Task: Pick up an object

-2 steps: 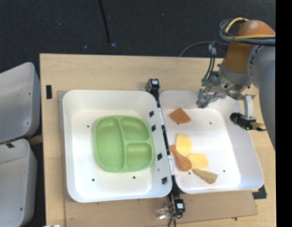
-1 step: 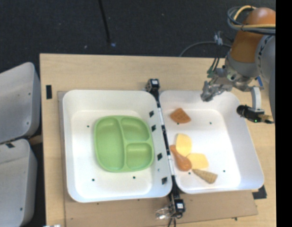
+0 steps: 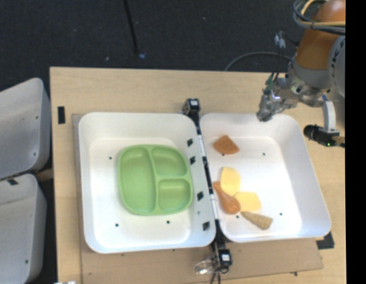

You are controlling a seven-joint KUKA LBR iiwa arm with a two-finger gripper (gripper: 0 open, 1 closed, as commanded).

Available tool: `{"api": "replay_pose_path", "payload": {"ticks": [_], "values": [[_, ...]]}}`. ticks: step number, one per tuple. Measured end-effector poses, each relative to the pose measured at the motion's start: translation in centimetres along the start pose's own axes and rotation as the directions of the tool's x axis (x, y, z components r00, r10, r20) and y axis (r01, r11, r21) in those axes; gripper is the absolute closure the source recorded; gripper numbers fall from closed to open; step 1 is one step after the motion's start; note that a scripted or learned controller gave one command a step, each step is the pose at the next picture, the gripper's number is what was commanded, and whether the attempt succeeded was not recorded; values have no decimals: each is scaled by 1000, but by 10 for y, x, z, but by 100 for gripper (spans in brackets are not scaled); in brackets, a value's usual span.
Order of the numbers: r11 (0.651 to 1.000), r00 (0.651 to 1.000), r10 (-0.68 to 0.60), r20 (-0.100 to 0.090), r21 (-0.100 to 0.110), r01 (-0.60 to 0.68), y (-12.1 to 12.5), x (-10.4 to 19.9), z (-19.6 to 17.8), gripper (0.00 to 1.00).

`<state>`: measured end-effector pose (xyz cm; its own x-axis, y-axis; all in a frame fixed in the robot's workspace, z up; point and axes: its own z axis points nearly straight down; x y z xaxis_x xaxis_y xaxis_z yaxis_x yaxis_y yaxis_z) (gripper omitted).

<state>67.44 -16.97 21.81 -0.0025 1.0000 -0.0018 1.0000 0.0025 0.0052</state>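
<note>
Nearest the lens: small black clip with bare wires (image 3: 211,264) at the front edge of the wooden bench (image 3: 64,93), right where the two bins meet. Two-finger gripper (image 3: 266,112) sits over the far rim of the shallow white right bin (image 3: 295,185), near its back corner, hanging off the grey arm with orange band (image 3: 318,43) that comes in from the upper right; nothing between its tips, and whether it's open or closed I can't tell from this angle. A black cable loops behind it over the bench. Pick candidates are all in the right bin, well apart from the gripper: orange-brown wedge-shaped piece (image 3: 226,145) closest, near the bin's left wall; then a pale yellow rounded slab (image 3: 231,180); a yellow squarish slab (image 3: 249,201) just beside it; an orange elongated piece (image 3: 226,199) touching both yellow ones on their left; and a tan cone-shaped piece (image 3: 257,219) at the front, just beside the squarish slab. Shallow white left bin (image 3: 100,229) holds a light green divided plastic plate (image 3: 153,178) with three compartments, lying flat, roughly centred. Black clips run along the divider between bins. White panels (image 3: 17,158) sit off the bench's left edge.
</note>
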Motion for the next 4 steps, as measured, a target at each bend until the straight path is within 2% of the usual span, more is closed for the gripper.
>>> {"api": "replay_pose_path", "payload": {"ticks": [2,3,4], "values": [[1000,1000,-3,-2,7,3,-11,103,7,100],[1000,1000,-4,-3,6,4,-22,158,-11,100],[1000,1000,-3,-2,7,3,-30,204,-8,100]]}}
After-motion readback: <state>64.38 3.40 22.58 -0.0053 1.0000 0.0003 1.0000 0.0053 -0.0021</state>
